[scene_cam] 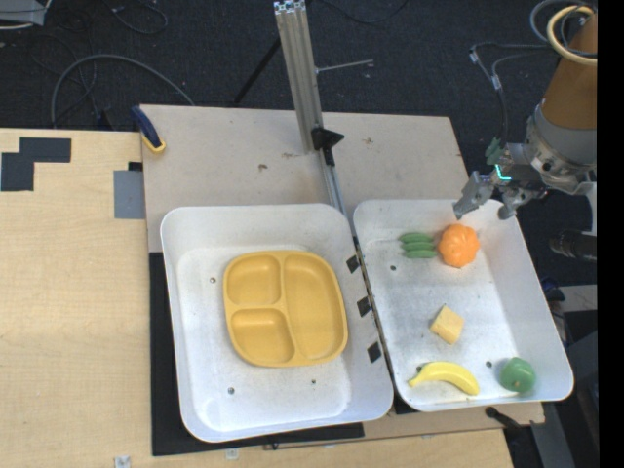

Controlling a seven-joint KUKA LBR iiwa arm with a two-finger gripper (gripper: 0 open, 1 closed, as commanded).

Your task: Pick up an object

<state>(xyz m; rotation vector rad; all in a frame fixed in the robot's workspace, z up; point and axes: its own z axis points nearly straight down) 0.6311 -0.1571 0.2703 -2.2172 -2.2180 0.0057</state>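
Observation:
In the right bin [507,291] lie an orange [458,246], a green pea pod [418,246] just left of it, a pale yellow cheese wedge [448,325], a banana [445,377] and a green pepper [517,374]. My gripper [490,199] hangs over the bin's far rim, just above and to the right of the orange. Its two grey fingers [471,196] are spread apart with nothing between them.
The left bin [195,261] holds a yellow divided plate [285,307]. An upright metal post [300,76] rises behind the bins. A pale wooden board [68,291] lies to the left of the bench.

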